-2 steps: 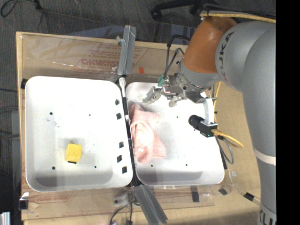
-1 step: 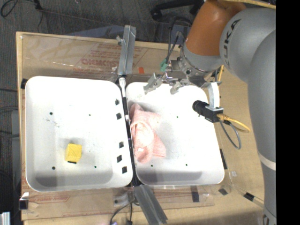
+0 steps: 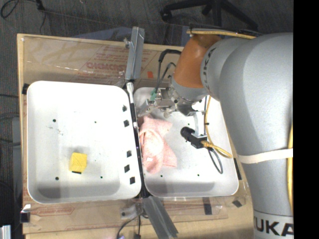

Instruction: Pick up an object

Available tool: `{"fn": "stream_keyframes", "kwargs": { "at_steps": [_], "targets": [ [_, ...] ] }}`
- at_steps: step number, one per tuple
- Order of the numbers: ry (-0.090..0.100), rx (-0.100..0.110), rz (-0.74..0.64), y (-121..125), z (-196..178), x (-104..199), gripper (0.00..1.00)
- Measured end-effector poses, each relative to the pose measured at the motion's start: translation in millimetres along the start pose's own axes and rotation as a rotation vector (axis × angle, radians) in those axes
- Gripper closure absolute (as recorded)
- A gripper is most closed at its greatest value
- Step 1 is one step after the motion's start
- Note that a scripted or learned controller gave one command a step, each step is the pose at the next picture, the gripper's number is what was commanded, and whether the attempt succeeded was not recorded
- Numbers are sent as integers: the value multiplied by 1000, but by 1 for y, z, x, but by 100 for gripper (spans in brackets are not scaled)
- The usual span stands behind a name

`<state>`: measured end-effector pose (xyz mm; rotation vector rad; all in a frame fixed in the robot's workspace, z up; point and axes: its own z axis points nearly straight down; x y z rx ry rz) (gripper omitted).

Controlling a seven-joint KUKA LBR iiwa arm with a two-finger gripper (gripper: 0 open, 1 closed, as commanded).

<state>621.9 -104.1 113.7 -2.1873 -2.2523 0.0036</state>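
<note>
In the right white bin (image 3: 219, 183) lies a crumpled pink cloth (image 3: 154, 146) — soft, light, pinchable at any raised fold; the jaws' state I cannot tell.

Arm (image 3: 249, 108) covers right bin's (image 3: 189, 185) upper right corner and most of its right wall. End effector (image 3: 162, 103) small, cluttered with cables; finger state unreadable, tips lost against bin wall and upper edge of pink cloth (image 3: 155, 144). Whether it touches cloth: cannot tell. Arm base cut off at bottom edge, "KUKA" lettering clipped. Office chair (image 3: 214, 4) cut off at top edge. Print on bench (image 3: 75, 59) sheet too faint to read. Yellow block (image 3: 78, 162) surface detail too small.
</note>
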Motion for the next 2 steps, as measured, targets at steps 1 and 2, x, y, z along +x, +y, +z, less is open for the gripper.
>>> {"fn": "stream_keyframes", "kwargs": {
  "at_steps": [1, 2],
  "targets": [
    [0, 4, -5, 0, -9, 0, 100],
    [-1, -3, -245, 35, -116, 17, 100]
  ]
}}
